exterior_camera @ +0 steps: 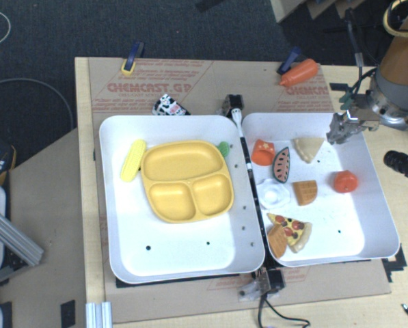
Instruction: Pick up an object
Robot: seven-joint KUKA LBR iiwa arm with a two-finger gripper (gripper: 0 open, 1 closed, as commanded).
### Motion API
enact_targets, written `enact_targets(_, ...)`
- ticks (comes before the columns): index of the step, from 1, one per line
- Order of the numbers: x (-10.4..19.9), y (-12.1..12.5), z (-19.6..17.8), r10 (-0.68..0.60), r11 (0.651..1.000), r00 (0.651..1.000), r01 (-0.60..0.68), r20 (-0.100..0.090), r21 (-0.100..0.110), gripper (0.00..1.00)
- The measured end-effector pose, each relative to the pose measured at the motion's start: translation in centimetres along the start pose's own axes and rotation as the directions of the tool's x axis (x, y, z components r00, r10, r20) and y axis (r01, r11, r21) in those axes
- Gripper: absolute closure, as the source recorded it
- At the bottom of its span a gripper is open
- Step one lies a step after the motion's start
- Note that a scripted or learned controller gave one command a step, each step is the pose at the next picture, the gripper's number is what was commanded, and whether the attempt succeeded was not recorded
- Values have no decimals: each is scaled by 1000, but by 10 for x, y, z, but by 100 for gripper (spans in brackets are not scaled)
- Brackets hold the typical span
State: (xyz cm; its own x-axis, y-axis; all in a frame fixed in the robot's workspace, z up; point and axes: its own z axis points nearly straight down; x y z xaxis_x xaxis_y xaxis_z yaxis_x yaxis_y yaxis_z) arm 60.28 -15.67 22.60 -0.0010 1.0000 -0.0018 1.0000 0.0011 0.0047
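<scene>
Pizza slice point(290, 232) lies at the near edge of the right bin point(368, 241), closest to the camera. Gripper point(340, 130) hovers over that bin's far right corner; finger state cannot be told from this angle, and nothing shows between them. Just beside it: pale wedge point(307, 147). Further out: red tomato point(346, 181), bread piece point(305, 192), watermelon slice point(281, 165), orange cup point(262, 153). Left bin point(115, 203) holds a yellow divided plate point(186, 180) with a corn cob point(132, 160) touching its left side.
</scene>
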Motion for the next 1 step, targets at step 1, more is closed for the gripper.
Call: enact_targets(1, 50, -2, 6, -4, 1000, 1000, 4, -4, 7, 100)
